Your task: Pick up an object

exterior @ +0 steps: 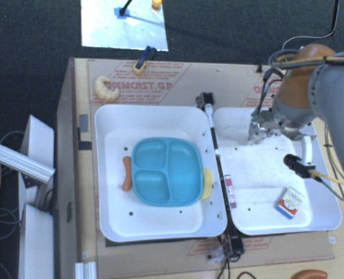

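The gripper (257, 133) sits over the right bin's (265, 173) bare far-left corner; open or closed, I cannot tell. Closing here would likely miss the box (290, 203).

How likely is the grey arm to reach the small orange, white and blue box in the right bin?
Probably yes. The gripper hangs over the far end of that white bin, and the orange, white and blue box lies alone near its front, nothing on or against it.
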